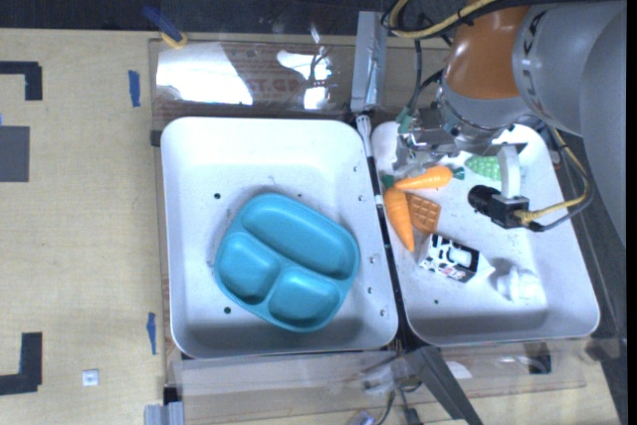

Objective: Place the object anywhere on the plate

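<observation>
The gripper (416, 142) hangs over the right bin (557, 309); its state cannot be told. A toy carrot (426, 179) lies just below, at three o'clock from the blue plate (287, 259).

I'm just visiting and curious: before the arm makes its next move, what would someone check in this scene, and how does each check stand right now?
1. Blue plate sits in the left bin, open to receive something: ok.
2. Nothing lies on the plate yet: ok.
3. Tool is over the right bin, near the toy carrot: ok.
4. Tool has an object between its fingers: cannot tell.
5. Objects crowd together beside the carrot, such as the orange waffle piece: not ok for a clean pick.
</observation>
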Robot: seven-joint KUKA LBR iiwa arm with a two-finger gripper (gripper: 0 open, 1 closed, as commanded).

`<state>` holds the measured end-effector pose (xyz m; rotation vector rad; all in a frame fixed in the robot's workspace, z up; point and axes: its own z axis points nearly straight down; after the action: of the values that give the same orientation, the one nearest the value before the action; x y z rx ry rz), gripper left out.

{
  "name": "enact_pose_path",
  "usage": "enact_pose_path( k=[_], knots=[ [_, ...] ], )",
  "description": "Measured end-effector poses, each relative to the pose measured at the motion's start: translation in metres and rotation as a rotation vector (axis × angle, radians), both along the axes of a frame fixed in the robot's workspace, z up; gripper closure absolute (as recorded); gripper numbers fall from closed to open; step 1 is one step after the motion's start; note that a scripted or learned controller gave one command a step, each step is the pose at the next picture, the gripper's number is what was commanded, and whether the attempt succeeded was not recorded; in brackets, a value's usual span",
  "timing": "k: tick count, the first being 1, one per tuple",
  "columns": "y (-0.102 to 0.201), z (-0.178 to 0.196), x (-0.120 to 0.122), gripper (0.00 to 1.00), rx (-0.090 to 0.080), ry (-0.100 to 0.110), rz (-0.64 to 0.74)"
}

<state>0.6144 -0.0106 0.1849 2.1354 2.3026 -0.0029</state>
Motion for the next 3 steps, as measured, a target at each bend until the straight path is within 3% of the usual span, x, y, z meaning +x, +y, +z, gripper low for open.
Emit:
enact_pose_path(
  k=[1,2,3],
  knots=[
    [0.063,0.012,-0.043,1.0,0.003,0.002,0.204],
    [0.101,-0.001,-0.094,1.0,0.003,0.003,0.382],
    [0.04,0.052,-0.119,1.0,0.001,-0.003,0.539]
  ],
)
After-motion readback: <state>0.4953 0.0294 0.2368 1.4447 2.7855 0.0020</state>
